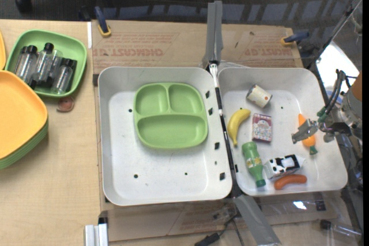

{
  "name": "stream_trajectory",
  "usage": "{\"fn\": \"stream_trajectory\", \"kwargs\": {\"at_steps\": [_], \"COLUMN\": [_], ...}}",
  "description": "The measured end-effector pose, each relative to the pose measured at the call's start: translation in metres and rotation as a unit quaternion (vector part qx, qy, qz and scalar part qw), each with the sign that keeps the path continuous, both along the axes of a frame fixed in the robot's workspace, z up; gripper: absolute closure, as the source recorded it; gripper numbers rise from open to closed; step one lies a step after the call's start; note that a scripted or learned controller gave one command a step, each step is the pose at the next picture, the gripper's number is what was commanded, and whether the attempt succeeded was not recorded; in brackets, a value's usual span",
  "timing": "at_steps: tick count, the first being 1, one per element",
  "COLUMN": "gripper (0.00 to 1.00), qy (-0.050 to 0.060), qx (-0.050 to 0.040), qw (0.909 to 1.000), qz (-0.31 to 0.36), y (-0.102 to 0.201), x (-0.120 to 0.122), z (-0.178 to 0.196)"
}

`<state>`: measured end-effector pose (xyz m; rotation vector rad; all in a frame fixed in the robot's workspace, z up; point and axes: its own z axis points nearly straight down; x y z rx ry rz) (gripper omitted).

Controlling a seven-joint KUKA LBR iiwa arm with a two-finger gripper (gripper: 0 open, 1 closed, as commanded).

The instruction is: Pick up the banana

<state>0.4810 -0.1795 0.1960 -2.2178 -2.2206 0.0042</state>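
The yellow banana lies curved in the left part of the right bin, close to the divider between the bins. My gripper is low over the right side of that bin, well to the right of the banana and apart from it. It hovers at an orange carrot-like toy, which it partly covers. A pink card box lies between the banana and the gripper.
The right bin also holds a small paper cup, a green bottle, a black-and-white cow toy and a red sausage. A green divided plate sits in the left bin.
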Motion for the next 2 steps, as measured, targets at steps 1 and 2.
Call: {"fn": "stream_trajectory", "kwargs": {"at_steps": [1,2], "gripper": [1.0,1.0], "qy": [0.0,-0.001], "qx": [-0.0002,0.0001], "qw": [1.0,0.9967], "qz": [0.0,0.081], "y": [0.0,-0.043], "x": [0.001,-0.004], "z": [0.008,-0.002]}}
